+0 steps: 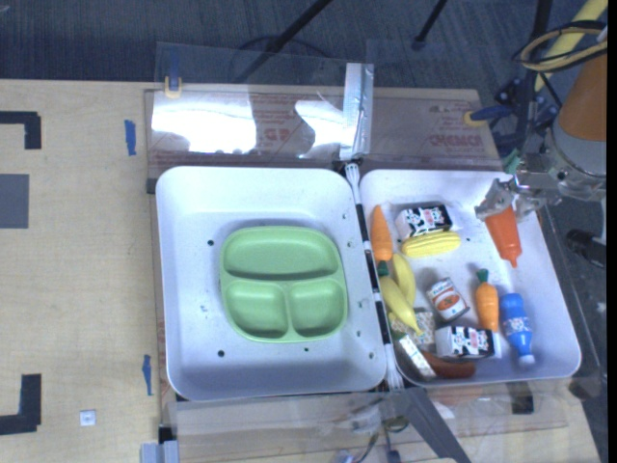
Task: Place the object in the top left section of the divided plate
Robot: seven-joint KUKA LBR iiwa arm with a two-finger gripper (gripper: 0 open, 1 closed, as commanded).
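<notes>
While tool [503,204] sits over right bin [559,287] far corner, orange tapered bottle-like object [505,236] hangs below it, top between closed fingers; smooth plastic look. Glossy green divided plate [283,281], rounded, three sections, lies in left bin [193,258]; banana [397,302], carrot [381,234] near divider
</notes>
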